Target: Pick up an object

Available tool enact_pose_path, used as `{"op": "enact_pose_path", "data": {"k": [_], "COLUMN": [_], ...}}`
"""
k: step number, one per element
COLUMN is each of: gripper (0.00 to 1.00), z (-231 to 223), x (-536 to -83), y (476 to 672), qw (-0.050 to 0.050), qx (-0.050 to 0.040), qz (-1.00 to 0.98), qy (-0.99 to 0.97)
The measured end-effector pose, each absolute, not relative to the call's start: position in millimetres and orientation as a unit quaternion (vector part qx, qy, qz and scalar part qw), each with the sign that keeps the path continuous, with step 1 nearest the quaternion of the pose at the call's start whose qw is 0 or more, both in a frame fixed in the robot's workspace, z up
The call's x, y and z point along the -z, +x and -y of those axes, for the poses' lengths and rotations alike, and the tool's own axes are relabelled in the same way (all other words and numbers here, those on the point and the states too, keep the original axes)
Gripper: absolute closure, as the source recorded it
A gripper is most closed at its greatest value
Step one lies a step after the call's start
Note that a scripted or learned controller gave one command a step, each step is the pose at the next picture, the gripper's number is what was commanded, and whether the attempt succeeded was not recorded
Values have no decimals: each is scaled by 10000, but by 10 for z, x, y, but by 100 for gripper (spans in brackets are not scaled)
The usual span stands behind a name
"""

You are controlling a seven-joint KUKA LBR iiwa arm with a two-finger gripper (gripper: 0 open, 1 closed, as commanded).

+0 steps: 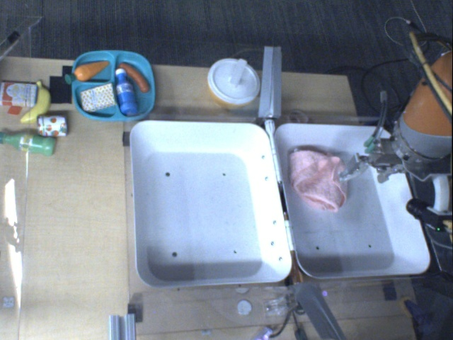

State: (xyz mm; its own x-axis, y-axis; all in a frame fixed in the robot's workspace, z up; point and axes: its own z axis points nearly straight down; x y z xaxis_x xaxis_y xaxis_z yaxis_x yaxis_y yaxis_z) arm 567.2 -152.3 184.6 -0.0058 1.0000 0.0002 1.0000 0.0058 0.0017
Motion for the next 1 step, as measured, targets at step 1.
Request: {"op": "enact_pose_path", "data": {"k": [1], "gripper": [0], "z": [1511], "x": [-959], "y": [5870], "qw": [31], "qx": [-20], "qz": [-7747], "qy": [6323]}}
